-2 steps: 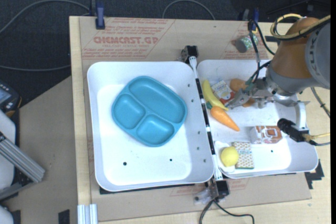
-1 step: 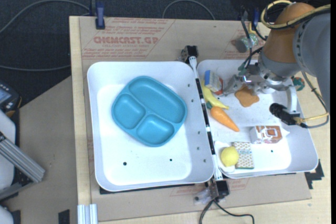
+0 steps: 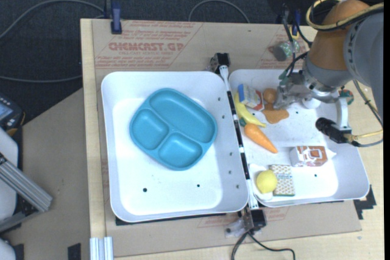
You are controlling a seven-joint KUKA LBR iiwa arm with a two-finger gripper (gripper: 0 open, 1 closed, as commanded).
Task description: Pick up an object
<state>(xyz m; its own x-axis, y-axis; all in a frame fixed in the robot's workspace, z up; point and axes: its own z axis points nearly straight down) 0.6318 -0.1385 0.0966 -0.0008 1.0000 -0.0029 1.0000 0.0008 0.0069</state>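
Observation:
My gripper (image 3: 285,98) hangs low over the far part of the right bin (image 3: 341,176), below the orange-banded wrist. Just beneath and in front of it lies a flat brown piece (image 3: 276,115), and a small orange-brown item (image 3: 268,96) sits to its left. I cannot tell whether the gripper touches either one. Along the bin's left side lie a yellow banana (image 3: 248,116) and an orange carrot (image 3: 261,138). A yellow lemon (image 3: 265,181) rests at the near left corner beside a patterned packet (image 3: 283,180). A small white and orange carton (image 3: 311,156) lies mid-bin.
The left bin (image 3: 122,155) holds a blue divided plate (image 3: 172,128). A blue and white wrapper (image 3: 242,94) lies at the right bin's far left corner. A black fitting (image 3: 329,128) with cable hangs from the arm over the right bin. A clamp (image 3: 220,61) sits between the bins.

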